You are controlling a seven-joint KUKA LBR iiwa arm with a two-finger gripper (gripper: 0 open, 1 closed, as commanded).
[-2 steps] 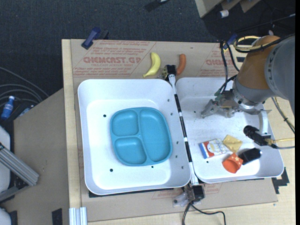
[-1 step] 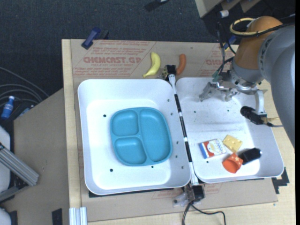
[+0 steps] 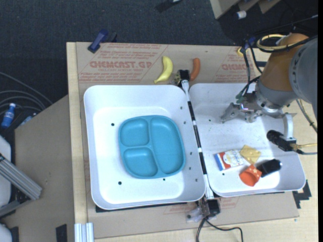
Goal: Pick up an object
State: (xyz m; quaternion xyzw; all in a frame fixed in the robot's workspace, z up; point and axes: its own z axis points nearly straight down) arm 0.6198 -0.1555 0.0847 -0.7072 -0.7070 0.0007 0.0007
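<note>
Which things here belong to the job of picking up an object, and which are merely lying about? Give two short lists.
Belong to the job:
pincer, over the right bin
small carton
yellow piece
orange and black tool

Lying about:
blue divided plate in the left bin
banana and orange sausage shape behind the bins
blue object at the board's corner

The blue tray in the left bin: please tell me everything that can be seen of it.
The blue tray is light blue, looks like smooth plastic, and has a rounded rectangular shape. Raised ridges split it into three compartments: two smaller ones on the left and a larger one on the right. It holds nothing. It lies flat, turned slightly askew, near the middle of the left bin, resting on the bin's white floor. Nothing else touches it.
</note>
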